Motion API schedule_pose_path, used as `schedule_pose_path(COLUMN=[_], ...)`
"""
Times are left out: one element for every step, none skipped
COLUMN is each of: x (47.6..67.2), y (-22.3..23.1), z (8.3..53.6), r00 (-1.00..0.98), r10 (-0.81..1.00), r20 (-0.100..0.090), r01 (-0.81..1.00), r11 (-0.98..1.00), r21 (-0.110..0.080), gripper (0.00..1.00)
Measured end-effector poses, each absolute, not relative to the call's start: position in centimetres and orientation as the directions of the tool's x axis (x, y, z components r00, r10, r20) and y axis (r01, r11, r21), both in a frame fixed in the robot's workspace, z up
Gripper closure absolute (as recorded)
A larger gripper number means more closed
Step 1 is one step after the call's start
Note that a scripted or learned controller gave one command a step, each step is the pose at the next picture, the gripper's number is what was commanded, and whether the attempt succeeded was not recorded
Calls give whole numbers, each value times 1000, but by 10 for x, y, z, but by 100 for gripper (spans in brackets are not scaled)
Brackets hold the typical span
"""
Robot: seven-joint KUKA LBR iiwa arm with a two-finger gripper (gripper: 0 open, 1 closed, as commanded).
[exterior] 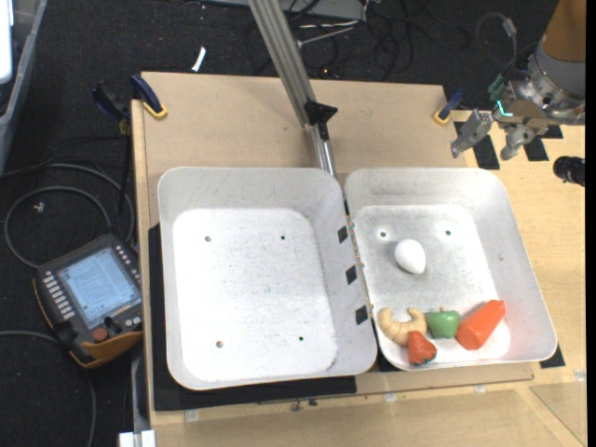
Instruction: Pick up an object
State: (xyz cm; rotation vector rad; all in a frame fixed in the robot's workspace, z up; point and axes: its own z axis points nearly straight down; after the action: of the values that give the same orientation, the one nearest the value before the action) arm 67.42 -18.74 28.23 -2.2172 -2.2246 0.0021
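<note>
The right bin (pixel 494 208) holds a white egg-shaped object (pixel 410 256) near its middle. Along its near edge lie a tan croissant-like piece (pixel 400 323), a small red strawberry (pixel 421 347), a green pepper (pixel 444 323) and an orange carrot (pixel 480 325). My gripper (pixel 494 136) hangs high above the bench beyond the right bin's far right corner, well away from the objects. Its fingers (pixel 468 134) stand apart with nothing between them.
The left bin (pixel 186 194) lies beside the right one. A slanted metal pole (pixel 284 49) runs down to the gap between the bins. Clamps sit on the bench's far corners. A teach pendant (pixel 88 291) lies on the floor at left.
</note>
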Motion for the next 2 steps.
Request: schedule_pose_path(x=[669,663], y=[-179,-175], z=[223,177], r00=[-3,0], r10=[1000,1000], r20=[1,0], r01=[1000,1000], r11=[3,0], r21=[-5,-5], gripper=[0,0])
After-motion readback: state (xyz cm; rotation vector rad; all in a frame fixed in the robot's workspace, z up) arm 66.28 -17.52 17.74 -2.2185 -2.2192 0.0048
